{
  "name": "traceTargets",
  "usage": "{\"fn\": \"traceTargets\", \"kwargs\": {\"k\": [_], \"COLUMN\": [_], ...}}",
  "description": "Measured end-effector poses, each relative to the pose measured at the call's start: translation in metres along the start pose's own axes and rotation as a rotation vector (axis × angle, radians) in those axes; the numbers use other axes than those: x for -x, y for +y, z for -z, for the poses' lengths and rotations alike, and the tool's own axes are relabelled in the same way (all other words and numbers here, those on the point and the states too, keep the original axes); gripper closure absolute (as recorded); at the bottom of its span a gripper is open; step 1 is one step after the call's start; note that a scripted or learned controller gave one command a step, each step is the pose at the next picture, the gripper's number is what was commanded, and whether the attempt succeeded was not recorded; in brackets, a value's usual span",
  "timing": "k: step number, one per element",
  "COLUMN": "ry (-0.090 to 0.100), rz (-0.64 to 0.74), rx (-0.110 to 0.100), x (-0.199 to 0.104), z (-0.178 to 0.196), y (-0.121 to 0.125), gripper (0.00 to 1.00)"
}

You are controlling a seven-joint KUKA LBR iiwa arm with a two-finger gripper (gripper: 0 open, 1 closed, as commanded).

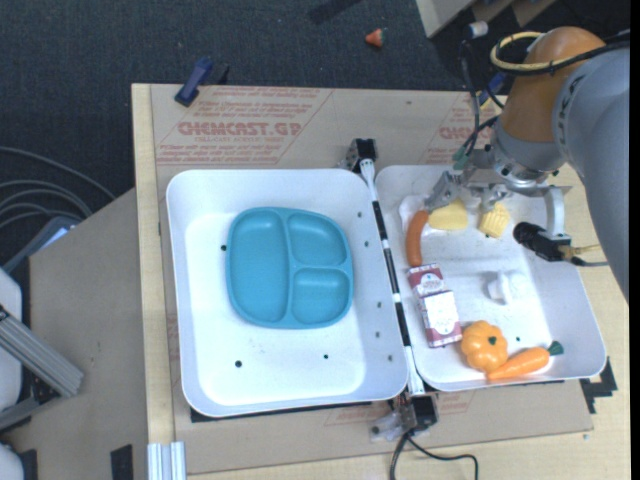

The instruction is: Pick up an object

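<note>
Grey two-finger gripper, grip state unclear, hovered at right bin's far end, pale yellow cheese-like wedge just near-left below it.

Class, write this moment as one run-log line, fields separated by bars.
arm: over right bin | gripper: low at far end, above yellow piece | hold: none seen | left bin: blue plate

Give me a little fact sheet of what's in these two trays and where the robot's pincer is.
left bin: blue divided plate
right bin: hot dog, yellow cheese wedge, corn piece, small carton, orange pepper, carrot
pincer: over the right bin's far end, by the cheese and corn
grip: cannot tell
</note>
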State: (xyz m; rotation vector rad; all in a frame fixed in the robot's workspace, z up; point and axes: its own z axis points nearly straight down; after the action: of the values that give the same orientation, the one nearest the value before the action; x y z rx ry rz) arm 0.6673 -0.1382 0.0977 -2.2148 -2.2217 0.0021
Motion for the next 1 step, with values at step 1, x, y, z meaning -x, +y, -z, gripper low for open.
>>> {"fn": "traceTargets", "kwargs": {"k": [1], "ry": [-0.002], "rz": [-0.003], "rx": [0.002], "x": [-0.0091], "z": [-0.0129], "y": [-0.001], "gripper": [0.0]}}
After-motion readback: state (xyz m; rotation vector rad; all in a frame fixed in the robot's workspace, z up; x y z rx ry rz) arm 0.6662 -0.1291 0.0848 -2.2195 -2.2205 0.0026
